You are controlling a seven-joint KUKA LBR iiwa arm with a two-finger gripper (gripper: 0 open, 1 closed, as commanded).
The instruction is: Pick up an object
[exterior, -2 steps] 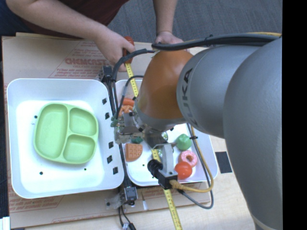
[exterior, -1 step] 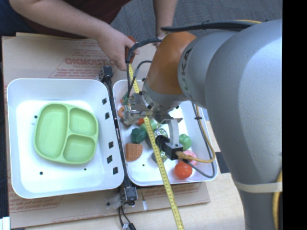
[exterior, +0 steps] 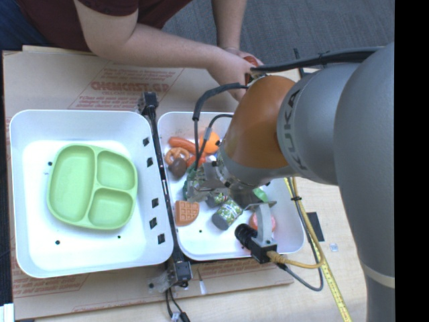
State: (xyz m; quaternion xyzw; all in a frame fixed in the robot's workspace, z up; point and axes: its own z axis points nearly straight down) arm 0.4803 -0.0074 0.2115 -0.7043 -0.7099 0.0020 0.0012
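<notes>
Gripper [exterior: 201, 188] low in right bin [exterior: 289, 243], finger spacing impossible to tell. Waffle [exterior: 186, 212] just below-left; can [exterior: 227, 213] just below-right.

Bench [exterior: 60, 79] with 2 white bins

Cardboard sheeting covers the bench; the left bin [exterior: 27, 180] and right bin [exterior: 288, 237] sit side by side, touching at the middle.

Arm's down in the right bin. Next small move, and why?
Probably a short straight lift to check the grasp. The gripper sits low in the right bin among crowded toy food, with the waffle piece and the carrot close by, and the arm hides its tips, so nothing confirms a hold.
</notes>
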